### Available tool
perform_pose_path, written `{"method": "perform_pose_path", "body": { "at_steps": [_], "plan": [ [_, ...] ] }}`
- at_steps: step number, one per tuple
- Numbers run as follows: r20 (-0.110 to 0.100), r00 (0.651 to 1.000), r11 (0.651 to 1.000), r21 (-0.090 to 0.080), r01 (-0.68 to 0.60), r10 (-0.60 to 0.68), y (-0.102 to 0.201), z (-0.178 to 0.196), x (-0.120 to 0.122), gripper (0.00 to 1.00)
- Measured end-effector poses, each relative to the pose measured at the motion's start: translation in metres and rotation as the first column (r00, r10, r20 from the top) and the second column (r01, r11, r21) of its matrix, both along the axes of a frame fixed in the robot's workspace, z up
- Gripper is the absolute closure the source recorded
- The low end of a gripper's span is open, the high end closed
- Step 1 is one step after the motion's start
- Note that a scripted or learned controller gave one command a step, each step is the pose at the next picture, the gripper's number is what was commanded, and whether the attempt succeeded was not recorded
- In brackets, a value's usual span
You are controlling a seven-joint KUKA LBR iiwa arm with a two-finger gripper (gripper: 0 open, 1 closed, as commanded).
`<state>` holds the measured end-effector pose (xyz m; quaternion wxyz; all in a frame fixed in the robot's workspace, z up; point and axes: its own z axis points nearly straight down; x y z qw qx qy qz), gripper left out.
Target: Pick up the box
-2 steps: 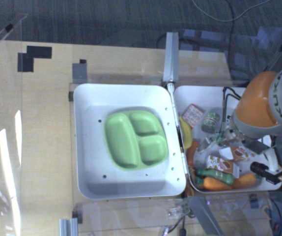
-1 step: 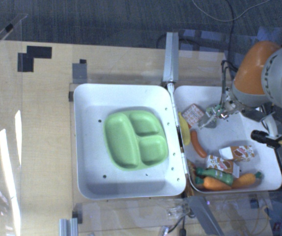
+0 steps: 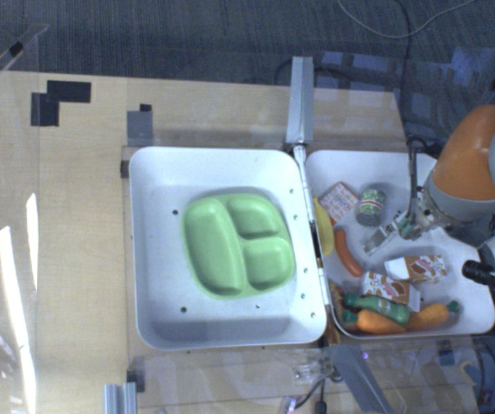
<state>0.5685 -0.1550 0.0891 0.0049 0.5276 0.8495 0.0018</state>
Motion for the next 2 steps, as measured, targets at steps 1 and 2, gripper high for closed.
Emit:
{"method": "perform_pose_path", "body": {
  "at_steps": [1, 2],
  "plan": [
    [0.004, 0.952, 0.952, -0.004, -0.305, 0.305, 0.036, 0.001, 0.025, 0.00],
    [0.004, 0.978, 0.978, -0.004, -0.210, 0.210, 0.012, 0.001, -0.072, 0.00]
  ]
}}
